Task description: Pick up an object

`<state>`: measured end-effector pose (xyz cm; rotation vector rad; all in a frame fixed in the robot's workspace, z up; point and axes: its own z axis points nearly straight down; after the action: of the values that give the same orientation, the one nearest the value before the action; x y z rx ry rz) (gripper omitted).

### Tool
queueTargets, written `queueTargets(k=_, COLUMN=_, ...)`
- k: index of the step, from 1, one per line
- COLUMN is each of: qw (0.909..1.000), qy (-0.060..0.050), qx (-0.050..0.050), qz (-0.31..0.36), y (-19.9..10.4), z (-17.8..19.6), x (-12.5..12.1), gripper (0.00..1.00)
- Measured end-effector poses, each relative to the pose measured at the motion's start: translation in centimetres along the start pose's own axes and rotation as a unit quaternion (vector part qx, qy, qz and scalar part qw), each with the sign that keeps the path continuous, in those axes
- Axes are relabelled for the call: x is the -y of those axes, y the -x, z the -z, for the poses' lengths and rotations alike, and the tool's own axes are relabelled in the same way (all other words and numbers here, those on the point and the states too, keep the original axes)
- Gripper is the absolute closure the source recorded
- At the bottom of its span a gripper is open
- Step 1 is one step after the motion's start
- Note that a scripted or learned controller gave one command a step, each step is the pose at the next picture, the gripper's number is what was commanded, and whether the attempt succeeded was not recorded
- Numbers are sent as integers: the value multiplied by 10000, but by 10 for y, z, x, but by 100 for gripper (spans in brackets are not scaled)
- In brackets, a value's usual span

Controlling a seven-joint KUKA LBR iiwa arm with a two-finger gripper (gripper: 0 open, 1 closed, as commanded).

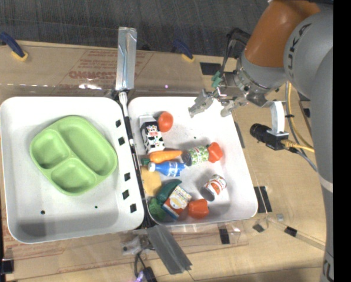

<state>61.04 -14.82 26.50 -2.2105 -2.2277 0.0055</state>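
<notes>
My gripper point(213, 106) hovers above the far edge of the right bin point(234, 157), its two grey fingers spread open with nothing between them. Below it and to the left lie a red tomato point(165, 121) and a cow-patterned milk carton point(153, 136). Further down the bin are an orange carrot point(164, 155), a blue bottle point(170, 168), a green bottle with a red cap point(202, 154), a small red-and-white can point(214, 187), a yellow piece point(151, 182) and a green-and-orange packet point(174, 201).
The left bin point(22, 216) holds a green divided plate point(73, 154). A metal divider bar point(126, 54) rises between the bins at the back. Clamps sit at the bench's far edge.
</notes>
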Motion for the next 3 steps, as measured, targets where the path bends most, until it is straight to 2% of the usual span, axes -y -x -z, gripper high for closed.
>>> queueTargets(k=1, qw=9988, qy=-18, qx=-7, qz=-480, y=29, z=-134, x=-36, gripper=0)
queueTargets(k=2, qw=9994, qy=3, qx=-1, qz=-345, y=14, z=-133, x=12, gripper=0)
queueTargets(k=3, qw=9989, qy=91, qx=17, qz=-470, y=9, z=-167, x=31, gripper=0)
